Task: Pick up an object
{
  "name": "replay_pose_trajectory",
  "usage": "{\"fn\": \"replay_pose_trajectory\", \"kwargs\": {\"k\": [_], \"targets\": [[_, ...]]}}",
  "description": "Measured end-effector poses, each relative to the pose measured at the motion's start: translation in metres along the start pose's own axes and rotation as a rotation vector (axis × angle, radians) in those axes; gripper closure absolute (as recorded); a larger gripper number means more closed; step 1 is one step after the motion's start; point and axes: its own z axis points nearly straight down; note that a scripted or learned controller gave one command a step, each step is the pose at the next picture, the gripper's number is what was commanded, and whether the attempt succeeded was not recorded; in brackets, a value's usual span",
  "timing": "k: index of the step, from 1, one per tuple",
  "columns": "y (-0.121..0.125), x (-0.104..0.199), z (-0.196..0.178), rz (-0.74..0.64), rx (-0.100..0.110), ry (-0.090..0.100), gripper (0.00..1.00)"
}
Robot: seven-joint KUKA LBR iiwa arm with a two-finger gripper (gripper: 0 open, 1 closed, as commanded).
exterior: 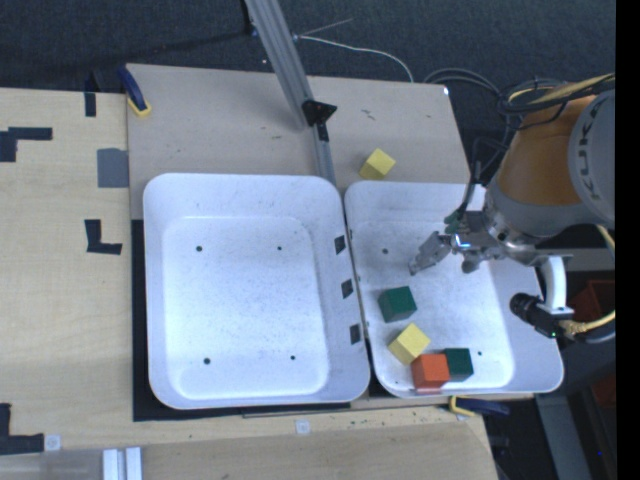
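The grey arm [560, 168], with its orange band above the wrist, enters from the right edge and reaches over the right bin [400, 200], its wrist above that bin's right rim. The gripper [418, 263] points left and slightly downward over the bin's upper middle; whether its tips are spread or pressed together cannot be told, and nothing is seen between them. A green cube [397, 303] lies near the centre of the right bin, just below and left of the gripper and apart from it. A yellow cube [409, 343] sits nearer the bin's front rim; an orange cube [431, 371] and a dark green cube [459, 362] touch each other at the front rim. The floor along the bin's far rim is bare. The left bin [160, 268] adjoins it. Another yellow cube [378, 164] rests on the bench [200, 118] beyond the right bin's far rim.
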Motion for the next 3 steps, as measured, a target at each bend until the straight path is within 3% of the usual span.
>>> {"fn": "replay_pose_trajectory", "kwargs": {"k": [1,2,3], "targets": [[-0.016,0.032,0.093,0.001,-0.012,-0.001,0.00],[-0.018,0.031,0.083,0.002,-0.005,-0.001,1.00],[-0.042,0.093,-0.011,-0.003,-0.013,0.000,1.00]]}}
